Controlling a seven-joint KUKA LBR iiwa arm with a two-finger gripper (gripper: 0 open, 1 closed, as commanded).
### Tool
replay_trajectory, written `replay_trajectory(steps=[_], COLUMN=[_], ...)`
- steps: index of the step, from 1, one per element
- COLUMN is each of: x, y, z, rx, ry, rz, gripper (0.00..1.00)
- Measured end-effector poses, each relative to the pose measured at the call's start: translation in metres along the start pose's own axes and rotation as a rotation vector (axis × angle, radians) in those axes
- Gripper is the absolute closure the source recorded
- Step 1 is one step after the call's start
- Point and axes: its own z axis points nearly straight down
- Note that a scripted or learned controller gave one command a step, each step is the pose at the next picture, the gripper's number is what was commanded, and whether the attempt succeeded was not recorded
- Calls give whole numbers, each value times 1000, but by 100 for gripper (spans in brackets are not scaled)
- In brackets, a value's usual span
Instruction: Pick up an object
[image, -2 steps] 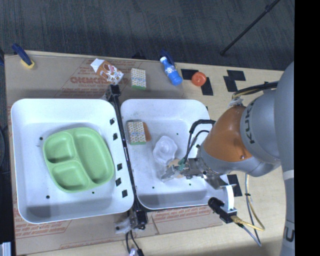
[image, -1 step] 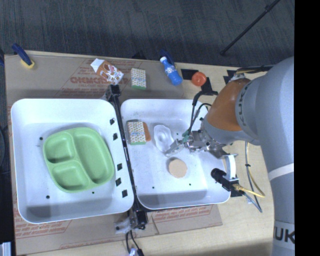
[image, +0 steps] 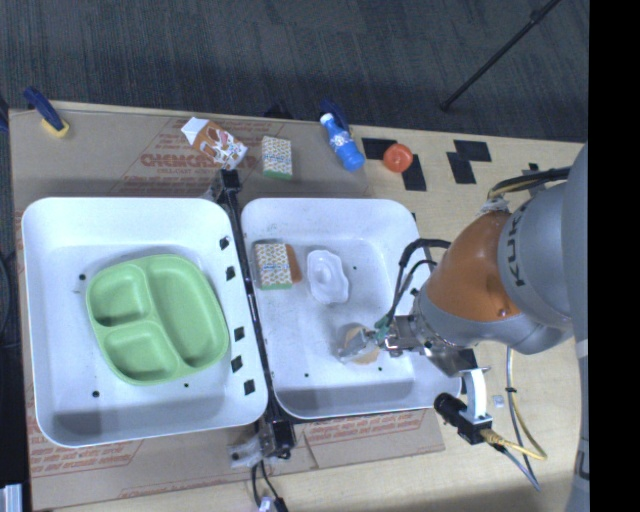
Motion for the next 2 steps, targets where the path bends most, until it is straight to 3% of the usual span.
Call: replay_trajectory(steps=[1, 2], x=[59, 58], y=[74, 74], z=[-1, -11], rx=[-2, 0], ry=[-1, -1], rz=[-4, -6], gripper=[0, 100])
